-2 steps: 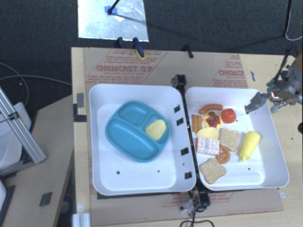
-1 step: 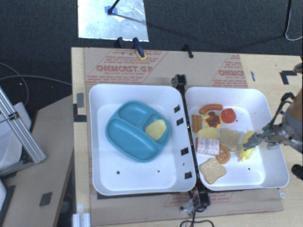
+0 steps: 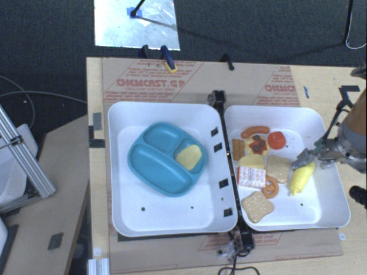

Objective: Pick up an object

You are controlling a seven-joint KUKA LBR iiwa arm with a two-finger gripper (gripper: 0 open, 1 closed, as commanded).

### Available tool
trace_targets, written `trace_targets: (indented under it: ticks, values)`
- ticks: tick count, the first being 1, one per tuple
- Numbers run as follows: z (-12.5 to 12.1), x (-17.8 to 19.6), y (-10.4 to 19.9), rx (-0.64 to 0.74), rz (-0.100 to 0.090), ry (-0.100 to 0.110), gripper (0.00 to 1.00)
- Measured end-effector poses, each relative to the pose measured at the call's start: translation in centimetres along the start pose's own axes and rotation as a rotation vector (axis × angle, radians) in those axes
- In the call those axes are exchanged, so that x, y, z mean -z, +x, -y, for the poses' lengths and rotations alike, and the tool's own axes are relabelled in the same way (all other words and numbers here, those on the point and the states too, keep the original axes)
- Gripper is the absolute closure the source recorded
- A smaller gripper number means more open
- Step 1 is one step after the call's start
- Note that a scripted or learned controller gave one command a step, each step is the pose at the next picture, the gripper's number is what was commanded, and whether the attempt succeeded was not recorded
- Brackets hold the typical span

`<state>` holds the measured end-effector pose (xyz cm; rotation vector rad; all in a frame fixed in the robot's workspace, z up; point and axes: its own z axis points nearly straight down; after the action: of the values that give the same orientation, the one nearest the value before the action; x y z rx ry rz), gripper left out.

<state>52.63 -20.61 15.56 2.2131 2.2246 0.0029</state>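
Arm comes in from the right edge of the frame, gripper (image 3: 302, 161) low over the right bin (image 3: 330, 211), at its right-centre. Fingertips sit right at the upper end of the yellow mustard bottle (image 3: 301, 178); can't tell from this angle whether the fingers are clamped on it or just touching, and the bottle lies tilted on the bin floor. Rest of the toy food is clustered in the middle of the right bin: sausage (image 3: 254, 132) at the top, tomato (image 3: 276, 140) just right of it, a red-and-yellow piece (image 3: 256, 146) below the sausage, pale bread slice (image 3: 278, 168) just left of the bottle, pink-checked packet (image 3: 251, 177), pretzel (image 3: 269, 188) beside it, toast slice (image 3: 257, 206) at the bottom. Left bin (image 3: 132, 211) holds a blue divided plate (image 3: 157, 162) with a pale yellow piece (image 3: 189, 156) in its right compartment. Both bins sit on a cardboard sheet (image 3: 155, 80) on the bench.
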Motion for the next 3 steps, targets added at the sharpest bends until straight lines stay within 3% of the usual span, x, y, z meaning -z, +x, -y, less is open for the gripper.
trace_targets:
  ticks: [1,2,3]
  values:
    - [-0.8,-7.3,2.2,-0.001,0.0,0.001,0.0]
    - [3.6,-6.6,8.2,-0.01,0.013,-0.015,0.0]
    - [3.8,-6.0,8.6,-0.003,0.001,-0.002,1.0]
